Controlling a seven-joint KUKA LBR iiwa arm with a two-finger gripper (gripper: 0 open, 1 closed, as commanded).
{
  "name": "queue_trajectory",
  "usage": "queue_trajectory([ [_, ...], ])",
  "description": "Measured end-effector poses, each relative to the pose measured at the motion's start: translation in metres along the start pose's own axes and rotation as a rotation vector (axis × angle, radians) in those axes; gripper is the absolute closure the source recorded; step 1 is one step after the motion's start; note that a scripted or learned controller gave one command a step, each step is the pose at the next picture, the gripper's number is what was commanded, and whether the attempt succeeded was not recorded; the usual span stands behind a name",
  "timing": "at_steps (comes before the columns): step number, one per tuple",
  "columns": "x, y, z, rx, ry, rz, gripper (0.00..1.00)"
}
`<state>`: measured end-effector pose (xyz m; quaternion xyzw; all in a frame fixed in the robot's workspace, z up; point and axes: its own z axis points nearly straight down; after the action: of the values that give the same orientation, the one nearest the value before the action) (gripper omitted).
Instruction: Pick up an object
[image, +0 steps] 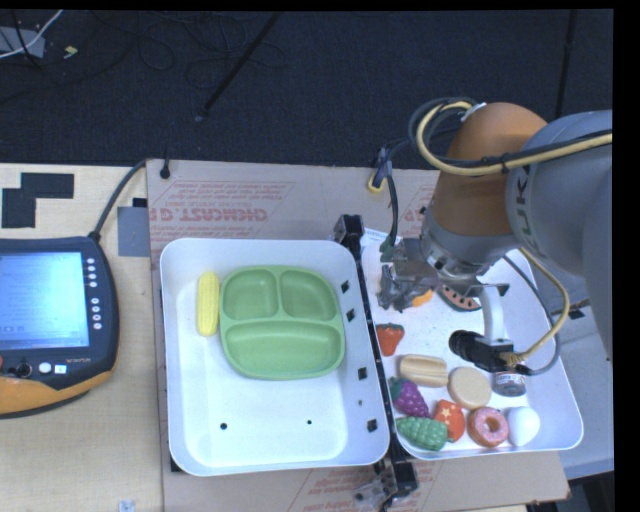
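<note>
Right now the claw (403, 288) hangs at the right bin's (560, 425) ten o'clock, whether it grips anything I cannot tell. Toy food crowds toward six o'clock; the strawberry (389, 338) sits nearest, so a descent could miss.

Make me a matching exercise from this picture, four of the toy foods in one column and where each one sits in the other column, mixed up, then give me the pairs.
Things:
1. corn cob
2. strawberry
3. doughnut
4. white egg

Places:
A. right bin, far right end of the front row of food
B. left bin, just left of the green divided plate
C. right bin, against the divider, just below the end effector
D. right bin, front row, just left of the egg

Pairs: 1-B, 2-C, 3-D, 4-A
</note>
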<state>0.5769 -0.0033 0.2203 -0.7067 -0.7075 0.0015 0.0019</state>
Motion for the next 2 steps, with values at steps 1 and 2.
queue_trajectory([
  [1,0.045,-0.014,-0.007,0.001,0.000,-0.002,1.00],
  [2,0.074,-0.010,-0.014,-0.001,0.000,-0.001,1.00],
])
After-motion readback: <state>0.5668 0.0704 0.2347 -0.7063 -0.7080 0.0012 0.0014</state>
